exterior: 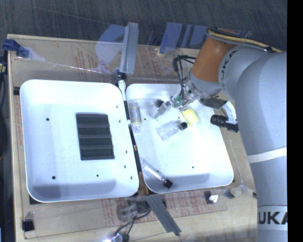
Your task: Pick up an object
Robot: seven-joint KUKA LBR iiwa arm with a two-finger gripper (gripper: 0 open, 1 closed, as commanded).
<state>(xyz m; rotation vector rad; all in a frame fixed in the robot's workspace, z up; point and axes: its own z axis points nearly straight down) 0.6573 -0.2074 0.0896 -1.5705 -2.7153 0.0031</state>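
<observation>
In the right bin lie several small items. A yellow block rests near the middle back. A clear bottle with a black cap lies just in front of it. Another clear vial sits against the left wall, and a clear tube with a black end lies at the front left. My gripper hangs low over the back of this bin, just left of the yellow block and above the capped bottle. I see nothing held in it.
The left bin holds a black ridged slab. A metal bar stands behind the divider between the bins. The grey arm covers the right bin's right side.
</observation>
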